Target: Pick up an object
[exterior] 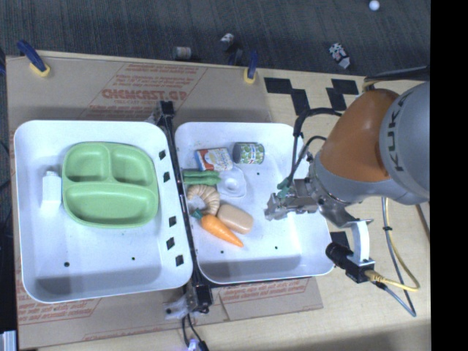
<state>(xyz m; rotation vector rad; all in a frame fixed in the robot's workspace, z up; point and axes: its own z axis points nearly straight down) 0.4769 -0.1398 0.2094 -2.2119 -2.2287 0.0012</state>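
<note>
Right white bin [307, 258]: orange plastic carrot [220, 229], tan bread roll [235, 217], small green tin [248, 153]; metal gripper [276, 205] beside them, finger state indiscernible. Left white bin [29, 269]: green divided tray [110, 184].

Robotics lab, grey and orange arm [373, 148] with loose cables [398, 269], two white bins [29, 269] side by side on a cardboard-covered counter [146, 86], blue clamps [33, 57] at its edge, checker marker [307, 93], dark carpet [110, 13]

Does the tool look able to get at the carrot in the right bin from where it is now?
Probably yes. The tool sits over the right bin, with bare floor between it and the carrot; only the tan block crowds it.
</note>
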